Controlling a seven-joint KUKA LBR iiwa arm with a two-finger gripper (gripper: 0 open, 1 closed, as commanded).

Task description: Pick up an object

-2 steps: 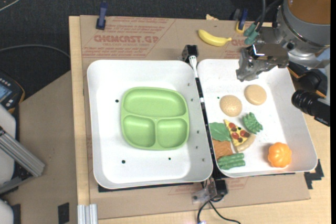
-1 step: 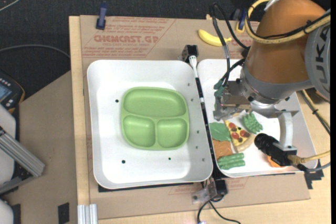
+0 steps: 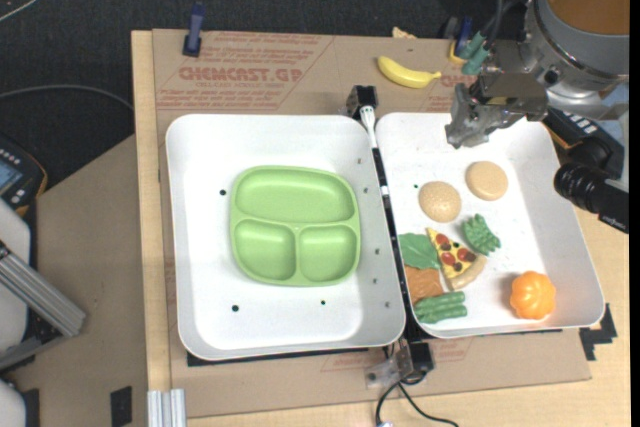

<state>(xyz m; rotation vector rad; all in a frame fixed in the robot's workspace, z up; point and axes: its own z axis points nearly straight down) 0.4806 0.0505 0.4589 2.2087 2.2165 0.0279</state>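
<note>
Front edge: brown cardboard sheet (image 3: pixel 270 385) covers the desk, with a black cable (image 3: pixel 400 405) trailing off at 6 o'clock.
Left bin: white bin (image 3: pixel 200 245) holds a green divided tray (image 3: pixel 295 223) lying flat near its middle, three compartments facing up.
Right bin: white bin (image 3: pixel 570 245) carries the toy foods, all gathered in its nearer half.
Orange pumpkin: pumpkin (image 3: pixel 531 295) sits at 5 o'clock in the right bin, apart from the other pieces.
Pizza slice: pizza slice (image 3: pixel 455 258) lies at 7 o'clock in the right bin, touching a dark green leafy piece (image 3: pixel 418 250) on its left.
Green beans: one bean pod (image 3: pixel 440 308) lies at the near rim, at 6 o'clock from the pizza; another green piece (image 3: pixel 481 234) lies just at 1 o'clock from the pizza.
Orange wafer: small orange-brown piece (image 3: pixel 425 283) rests between the leafy piece and the bean pod.
Round cookies: tan bun (image 3: pixel 439 201) and pale disc (image 3: pixel 487 180) sit side by side near the bin's middle, not touching.
Banana: yellow banana (image 3: pixel 405 72) lies outside the bins on the cardboard, at 12 o'clock.
Claw: claw (image 3: pixel 470 127) hangs over the far part of the right bin, at 11 o'clock from the pale disc; nothing is seen in it, and I cannot tell whether it is released or clenched.
Arm: grey arm (image 3: pixel 580 25) with an orange band comes in from 2 o'clock.
Blue clip: blue clip (image 3: pixel 193 30) stands on the cardboard's far left edge.
</note>
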